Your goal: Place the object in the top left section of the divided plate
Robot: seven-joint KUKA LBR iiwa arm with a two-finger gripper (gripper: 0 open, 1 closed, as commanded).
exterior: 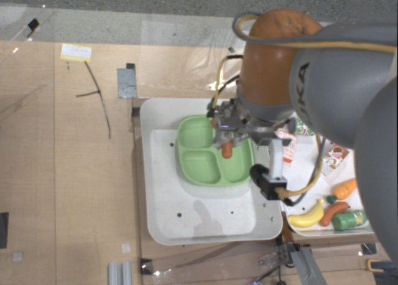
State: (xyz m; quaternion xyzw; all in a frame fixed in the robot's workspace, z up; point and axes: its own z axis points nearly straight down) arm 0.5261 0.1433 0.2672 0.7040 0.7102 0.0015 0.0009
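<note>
Gripper (226, 142) clamps small orange-red item (227, 149) above green divided plate (200, 160) in left bin (163, 215).

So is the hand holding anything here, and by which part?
It looks like the hand holds a small orange-red object by its top end, over the green divided plate; the grip itself is unclear.

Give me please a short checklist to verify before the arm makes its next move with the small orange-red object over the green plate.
1. Green divided plate lies flat in the left bin: ok.
2. Top left section unoccupied: ok.
3. Orange-red object hangs under the gripper: ok.
4. Object firmly between the fingers: cannot tell.
5. Object above the top left section: not ok, it sits near the right-hand section.
6. Banana and other items lie in the right bin: ok.
</note>
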